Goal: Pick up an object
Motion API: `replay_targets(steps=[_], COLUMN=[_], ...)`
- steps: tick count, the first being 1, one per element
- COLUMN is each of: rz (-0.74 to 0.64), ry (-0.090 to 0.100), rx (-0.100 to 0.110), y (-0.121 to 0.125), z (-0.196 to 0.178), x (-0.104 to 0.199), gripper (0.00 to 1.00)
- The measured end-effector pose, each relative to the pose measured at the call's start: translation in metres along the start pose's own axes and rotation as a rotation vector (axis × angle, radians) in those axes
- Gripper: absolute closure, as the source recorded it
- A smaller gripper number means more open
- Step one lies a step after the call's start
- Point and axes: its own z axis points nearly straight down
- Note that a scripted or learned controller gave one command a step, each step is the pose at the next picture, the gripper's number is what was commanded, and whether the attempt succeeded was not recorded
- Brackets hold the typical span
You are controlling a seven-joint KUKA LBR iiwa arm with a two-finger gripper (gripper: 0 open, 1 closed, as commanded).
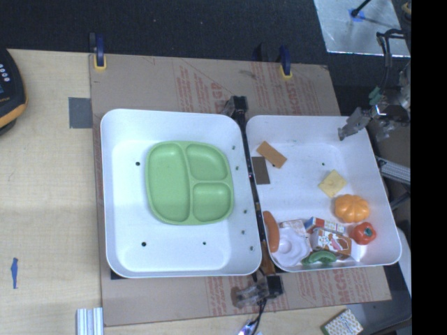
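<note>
The right bin (300, 135) holds several small items. A tan wafer (271, 154) lies near its left wall and a yellow block (333, 183) sits mid-right. Below that come an orange pumpkin (351, 207) and a red tomato (364, 233). A sausage (271, 230), white and red packets (311, 237) and a green piece (320, 258) crowd the bin's front. The gripper (353, 125) hangs at the bin's far right corner, above the rim, apart from every item. Nothing shows between its tips.
The left bin (122, 187) bears a green divided plate (189, 181). Blue clamps (99, 51) (283, 60) pin the cardboard at the back. A yellow and black device (10, 89) lies at the far left. The grey arm (391, 82) comes in at the upper right.
</note>
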Motion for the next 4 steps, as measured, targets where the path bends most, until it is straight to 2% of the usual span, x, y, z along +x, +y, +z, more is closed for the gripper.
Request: replay_targets(steps=[1, 2, 3, 4], rz=[0.001, -0.001, -0.002, -0.001], ry=[0.004, 0.0, -0.001, 0.002], rx=[0.013, 0.001, 0.001, 0.004], y=[-0.052, -0.047, -0.047, -0.09], z=[0.154, 0.134, 0.135, 0.144], x=[0.0, -0.002, -0.002, 0.0], gripper=[0.0, 1.0, 0.0, 0.0])
